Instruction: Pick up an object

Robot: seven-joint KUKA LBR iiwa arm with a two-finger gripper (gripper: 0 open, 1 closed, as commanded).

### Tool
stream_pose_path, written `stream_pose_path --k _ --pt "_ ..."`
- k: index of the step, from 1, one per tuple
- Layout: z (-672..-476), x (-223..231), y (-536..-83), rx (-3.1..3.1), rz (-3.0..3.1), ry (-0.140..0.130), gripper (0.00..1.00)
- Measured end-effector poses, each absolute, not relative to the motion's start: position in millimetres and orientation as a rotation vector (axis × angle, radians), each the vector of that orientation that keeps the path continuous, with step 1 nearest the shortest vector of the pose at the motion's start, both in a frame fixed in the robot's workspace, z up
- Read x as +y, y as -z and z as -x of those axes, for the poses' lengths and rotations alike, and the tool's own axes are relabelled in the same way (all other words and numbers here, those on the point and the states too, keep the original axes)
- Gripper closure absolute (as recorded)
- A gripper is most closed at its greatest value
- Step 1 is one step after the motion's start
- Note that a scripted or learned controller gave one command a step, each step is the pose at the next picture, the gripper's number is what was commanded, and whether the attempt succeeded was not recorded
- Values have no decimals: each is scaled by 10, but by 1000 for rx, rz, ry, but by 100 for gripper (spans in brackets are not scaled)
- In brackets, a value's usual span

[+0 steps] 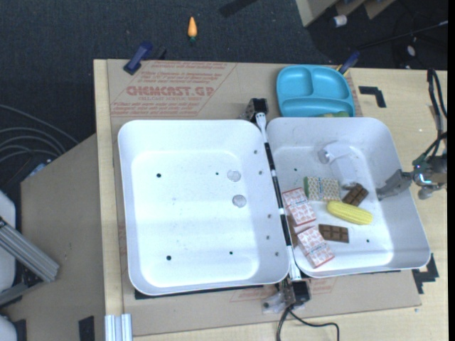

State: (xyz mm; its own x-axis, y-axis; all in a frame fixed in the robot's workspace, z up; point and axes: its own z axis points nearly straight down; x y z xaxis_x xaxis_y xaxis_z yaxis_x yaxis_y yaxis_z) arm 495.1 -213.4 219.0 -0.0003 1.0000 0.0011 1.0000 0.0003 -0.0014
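The right bin (384,141) holds several small items. A yellow corn cob (349,213) lies near its middle. Beside it are a dark brown block (355,194), a brown chocolate bar (333,233) and a green and white packet (321,187). Two red-patterned packets (299,206) (315,246) lie along the bin's left side. A clear whitish object (341,159) sits toward the back. My gripper (398,182) hangs at the right bin's right rim, to the right of the brown block and apart from every item.
The left bin (142,155) has two small round discs (234,176) (239,202) near its right side. A light blue divided tray (315,91) stands behind the right bin. A blue clamp (137,59) sits at the board's back left corner.
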Motion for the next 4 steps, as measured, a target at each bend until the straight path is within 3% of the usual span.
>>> stream_pose_path --k 1,2,3,4 --pt "-5400 -2055 -844 -2222 2220 0 0" --pt "-5404 -2061 -947 -2222 2222 1 100" --pt "-5403 -2060 -945 -2222 2222 1 0" --pt "-5878 -1370 -845 -2223 2220 2 0"
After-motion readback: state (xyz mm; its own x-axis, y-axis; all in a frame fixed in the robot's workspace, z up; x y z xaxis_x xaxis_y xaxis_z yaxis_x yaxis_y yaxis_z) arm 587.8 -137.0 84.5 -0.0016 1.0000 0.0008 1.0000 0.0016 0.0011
